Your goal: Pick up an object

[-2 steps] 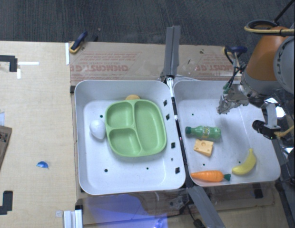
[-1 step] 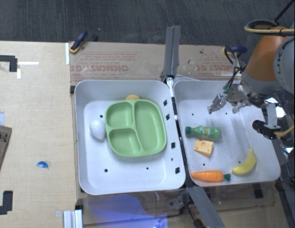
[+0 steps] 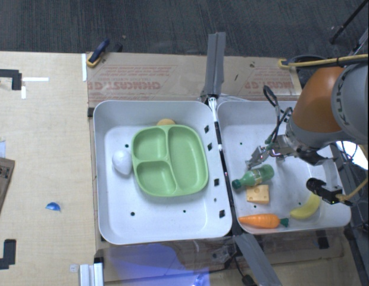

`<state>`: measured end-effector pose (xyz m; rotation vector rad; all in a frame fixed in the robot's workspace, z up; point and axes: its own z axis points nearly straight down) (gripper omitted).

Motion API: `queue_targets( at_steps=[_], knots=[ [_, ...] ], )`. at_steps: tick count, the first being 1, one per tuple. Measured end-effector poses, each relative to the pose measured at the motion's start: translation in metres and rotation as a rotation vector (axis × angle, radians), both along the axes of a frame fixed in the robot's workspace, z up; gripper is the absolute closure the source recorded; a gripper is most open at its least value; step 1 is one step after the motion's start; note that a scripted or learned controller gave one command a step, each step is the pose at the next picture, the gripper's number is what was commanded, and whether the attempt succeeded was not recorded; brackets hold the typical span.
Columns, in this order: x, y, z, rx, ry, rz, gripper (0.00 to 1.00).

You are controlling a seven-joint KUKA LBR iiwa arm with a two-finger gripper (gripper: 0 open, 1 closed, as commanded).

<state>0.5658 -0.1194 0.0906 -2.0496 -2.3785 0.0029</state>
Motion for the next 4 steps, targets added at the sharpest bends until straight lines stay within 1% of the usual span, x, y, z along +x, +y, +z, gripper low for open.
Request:
queue_targets(
  at_steps=[1, 2, 3, 4],
  knots=[
    [0.044, -0.054, 0.002, -0.001, -0.004, 0.134, 0.00],
    [0.006, -0.013, 0.001, 0.000, -0.002, 0.199, 0.00],
    [-0.072, 0.007, 0.000, 0.001, -0.001, 0.205, 0.00],
    [-0.071, 0.006, 0.009, 0.001, -0.002, 0.200, 1.00]
  ],
)
